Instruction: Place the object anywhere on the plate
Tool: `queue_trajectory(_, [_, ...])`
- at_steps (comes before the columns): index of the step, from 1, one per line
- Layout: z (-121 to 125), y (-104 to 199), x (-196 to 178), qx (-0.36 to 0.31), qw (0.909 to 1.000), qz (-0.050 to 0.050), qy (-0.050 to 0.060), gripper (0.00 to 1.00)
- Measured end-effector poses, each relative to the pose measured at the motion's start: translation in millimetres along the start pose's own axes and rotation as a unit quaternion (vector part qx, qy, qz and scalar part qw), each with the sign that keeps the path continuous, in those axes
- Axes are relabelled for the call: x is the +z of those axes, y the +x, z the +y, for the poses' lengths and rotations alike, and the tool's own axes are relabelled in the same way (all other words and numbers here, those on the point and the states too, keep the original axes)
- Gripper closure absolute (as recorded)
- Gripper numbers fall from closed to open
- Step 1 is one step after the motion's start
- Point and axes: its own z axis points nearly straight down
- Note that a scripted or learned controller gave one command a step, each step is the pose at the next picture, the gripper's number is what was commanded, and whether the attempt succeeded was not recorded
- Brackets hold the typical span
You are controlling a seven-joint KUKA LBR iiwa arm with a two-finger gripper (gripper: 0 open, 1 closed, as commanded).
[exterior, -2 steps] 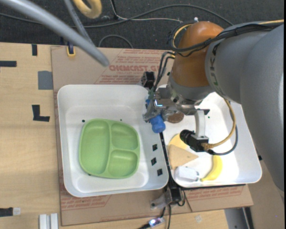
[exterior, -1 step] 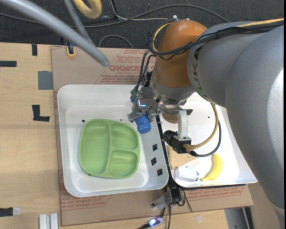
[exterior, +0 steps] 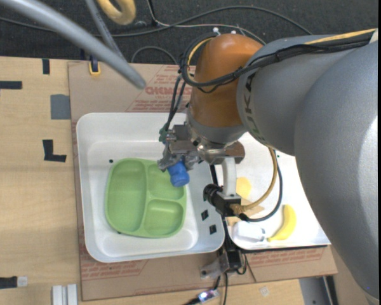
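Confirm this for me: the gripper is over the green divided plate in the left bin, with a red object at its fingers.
Not quite: the object at the gripper is blue, not red, as the camera view shows. The rest stands: the gripper is over the upper right edge of the green divided plate in the left bin.

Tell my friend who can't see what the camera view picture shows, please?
A grey and orange robot arm reaches over a white bin, its gripper holding a small blue object just above the upper right edge of a green divided plate. A second bin to the right holds a banana.
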Motion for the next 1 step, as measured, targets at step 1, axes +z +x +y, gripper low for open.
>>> queue_trajectory(1, [0.7, -2.2, 0.4, 0.001, 1.0, -0.001, 0.0, 0.0])
